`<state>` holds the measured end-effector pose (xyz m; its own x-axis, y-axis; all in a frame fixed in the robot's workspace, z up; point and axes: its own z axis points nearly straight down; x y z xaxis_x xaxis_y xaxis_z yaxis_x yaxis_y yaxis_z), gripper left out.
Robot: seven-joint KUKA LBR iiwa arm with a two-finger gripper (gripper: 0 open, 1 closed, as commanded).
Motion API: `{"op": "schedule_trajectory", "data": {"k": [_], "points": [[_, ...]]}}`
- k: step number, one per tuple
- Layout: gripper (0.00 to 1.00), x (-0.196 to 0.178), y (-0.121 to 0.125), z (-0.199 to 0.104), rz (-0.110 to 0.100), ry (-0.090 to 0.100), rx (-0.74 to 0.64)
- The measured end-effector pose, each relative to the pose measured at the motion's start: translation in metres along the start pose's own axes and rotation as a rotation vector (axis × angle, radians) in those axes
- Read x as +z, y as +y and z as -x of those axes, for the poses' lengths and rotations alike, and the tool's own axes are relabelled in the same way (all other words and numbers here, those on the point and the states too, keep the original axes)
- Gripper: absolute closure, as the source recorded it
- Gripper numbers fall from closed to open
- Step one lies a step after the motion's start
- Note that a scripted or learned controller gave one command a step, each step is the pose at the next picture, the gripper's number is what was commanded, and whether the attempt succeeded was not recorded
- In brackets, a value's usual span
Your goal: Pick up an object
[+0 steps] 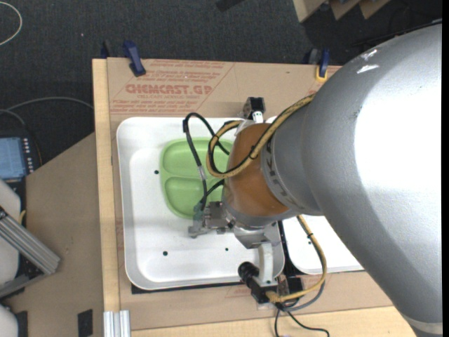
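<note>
A light green, rounded object (184, 174) lies in the left white bin (144, 209), toward its middle and right. The grey arm with its orange band (252, 181) reaches in from the right and hangs over the bin's right half, covering part of the green object. The gripper (203, 220) sits low at the green object's near edge; the wrist hides most of it, so its hold on anything is unclear.
The right bin (330, 255) is largely covered by the arm. Black and yellow cables loop around the wrist (210, 135). A wooden bench (168, 86) with printed lettering surrounds the bins. Blue clamps (133, 56) hold its far edge.
</note>
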<state>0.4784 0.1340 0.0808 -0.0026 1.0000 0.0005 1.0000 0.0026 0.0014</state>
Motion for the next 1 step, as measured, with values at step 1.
{"op": "schedule_trajectory", "data": {"k": [1], "points": [[1.00,-0.0155,0.0020,0.0028,0.004,-0.001,0.006]]}}
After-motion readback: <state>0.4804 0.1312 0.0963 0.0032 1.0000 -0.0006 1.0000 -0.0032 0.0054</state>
